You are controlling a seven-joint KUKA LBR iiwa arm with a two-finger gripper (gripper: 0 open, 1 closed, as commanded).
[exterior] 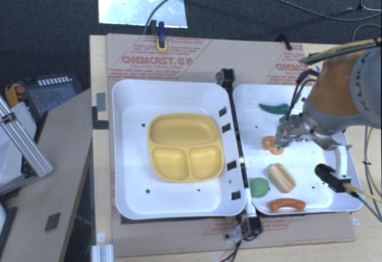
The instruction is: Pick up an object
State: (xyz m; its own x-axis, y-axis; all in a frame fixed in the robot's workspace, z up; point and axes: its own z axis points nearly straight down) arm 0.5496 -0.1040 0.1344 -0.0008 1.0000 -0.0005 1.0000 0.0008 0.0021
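Orange ring beneath tool, "CHEMCAST GP" printed on board

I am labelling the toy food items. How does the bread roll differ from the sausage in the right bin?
The bread roll is pale tan, while the sausage is orange-red. The bread roll is thick and stubby; the sausage is thin and slightly curved. The bread roll lies diagonally, the sausage nearly parallel to the front rim. Both lie loose in the right bin, away from the gripper.

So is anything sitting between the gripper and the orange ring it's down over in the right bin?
Nothing visible. The gripper is right at the orange ring; the green piece and bread roll lie apart from it.
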